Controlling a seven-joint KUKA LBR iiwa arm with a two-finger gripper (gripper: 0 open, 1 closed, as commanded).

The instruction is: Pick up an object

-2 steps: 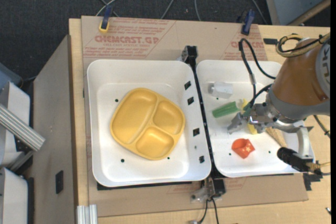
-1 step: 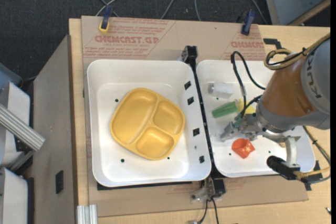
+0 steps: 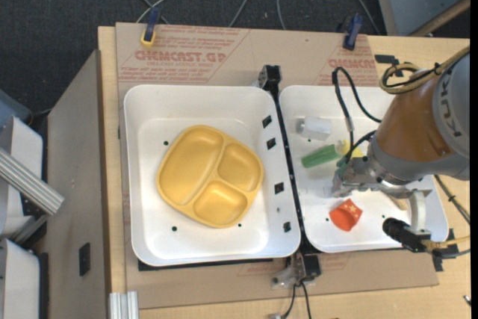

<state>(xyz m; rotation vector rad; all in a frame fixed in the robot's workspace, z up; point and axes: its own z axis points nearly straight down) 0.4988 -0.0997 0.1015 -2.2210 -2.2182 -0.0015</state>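
Note:
The right bin (image 3: 321,235) holds a red-orange piece (image 3: 345,216) near its front, a green block (image 3: 320,156) in the middle and a white piece (image 3: 314,128) toward the back. A small yellow item (image 3: 353,154) peeks out beside the arm. My gripper (image 3: 345,186) hangs low over the right bin, just behind the red-orange piece and in front of the green block. The wrist's orange band (image 3: 411,127) covers the right half of the bin.
A yellow divided plate (image 3: 210,175) lies in the left bin (image 3: 142,183). A black divider with clips (image 3: 282,160) runs between the bins. Cables (image 3: 340,93) trail over the back of the right bin, and blue clamps (image 3: 151,32) hold the board.

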